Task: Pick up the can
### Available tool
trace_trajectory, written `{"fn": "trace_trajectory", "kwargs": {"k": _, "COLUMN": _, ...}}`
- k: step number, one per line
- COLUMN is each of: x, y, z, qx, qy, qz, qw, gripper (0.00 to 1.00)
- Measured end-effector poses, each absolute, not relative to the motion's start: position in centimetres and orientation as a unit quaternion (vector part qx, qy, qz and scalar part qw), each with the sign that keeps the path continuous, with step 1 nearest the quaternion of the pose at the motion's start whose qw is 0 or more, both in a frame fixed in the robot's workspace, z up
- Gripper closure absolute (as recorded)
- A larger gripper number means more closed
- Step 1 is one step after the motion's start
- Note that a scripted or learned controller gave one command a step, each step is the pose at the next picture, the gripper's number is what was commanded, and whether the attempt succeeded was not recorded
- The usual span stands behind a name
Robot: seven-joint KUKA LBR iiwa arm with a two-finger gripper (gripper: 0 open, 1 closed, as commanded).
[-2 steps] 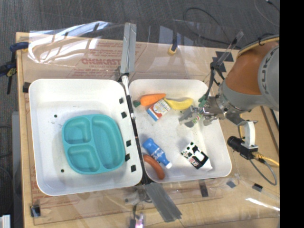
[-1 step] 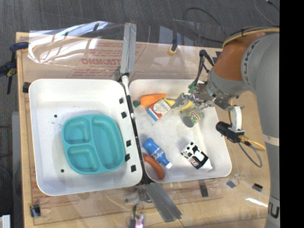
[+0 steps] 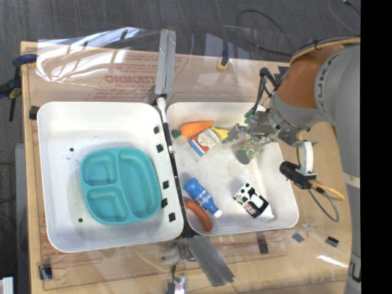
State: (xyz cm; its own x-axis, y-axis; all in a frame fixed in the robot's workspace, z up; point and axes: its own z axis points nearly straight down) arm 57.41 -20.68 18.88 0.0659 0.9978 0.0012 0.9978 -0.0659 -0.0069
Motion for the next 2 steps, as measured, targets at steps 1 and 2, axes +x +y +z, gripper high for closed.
{"fn": "trace_trajectory", "kwargs": {"k": 1, "x": 55.43, "y": -20.74, "z": 17.05, "qx": -0.723, "qy": -0.691, "qz": 0.0013, "qw": 0.001, "gripper": 0.0}}
{"fn": "trace_trajectory", "kwargs": {"k": 2, "x": 54.6, "y": -20.63, "z": 17.88, "qx": -0.734, "qy": -0.679, "qz": 0.0018, "qw": 0.003, "gripper": 0.0}}
